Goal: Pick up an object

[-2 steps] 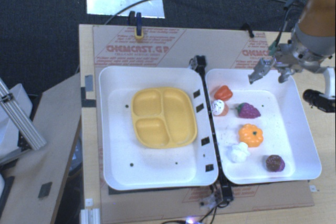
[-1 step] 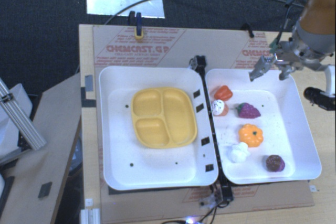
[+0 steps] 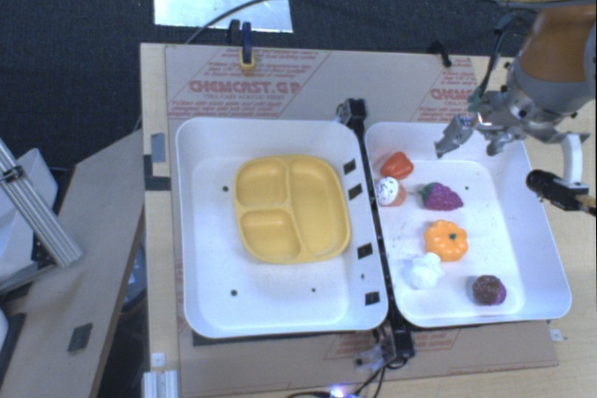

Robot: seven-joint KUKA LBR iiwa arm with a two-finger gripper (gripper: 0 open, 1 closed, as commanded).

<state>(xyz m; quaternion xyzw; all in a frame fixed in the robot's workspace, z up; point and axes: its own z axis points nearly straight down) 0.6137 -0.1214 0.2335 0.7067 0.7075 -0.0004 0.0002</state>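
Dark carpet-type flooring is seen behind the counter [image 3: 280, 70], which is covered w/ a protective-film sheet and carries two shallow white bins side by side. Left bin [image 3: 201, 228] is taken up by a yellow divided tray [image 3: 289, 205]. Right bin [image 3: 536, 238] holds the small stuff, so that's where a pick has to be made.

Arm [image 3: 560, 33] is reached in from the right, w/ the tool [image 3: 476, 137] hung over the right bin's far edge. Two fingers are seen spread apart, nothing between them, so it's open and nothing is gripped yet.

Items, roughly big to small: orange pumpkin [image 3: 446, 240] mid-bin, purple grapes [image 3: 440, 196] just above it, red-orange pepper [image 3: 396, 165] near the divider, white garlic-ish thing [image 3: 425, 271], dark brown ball [image 3: 488, 290] at the near corner, white egg-like piece [image 3: 387, 191] touching an orange bit.

Key relation imo: grapes and pepper are the closest targets, both lying toward the near-left of the tool. Grapes' long axis is run roughly left-right, so fingers would prob need to be closed across it.
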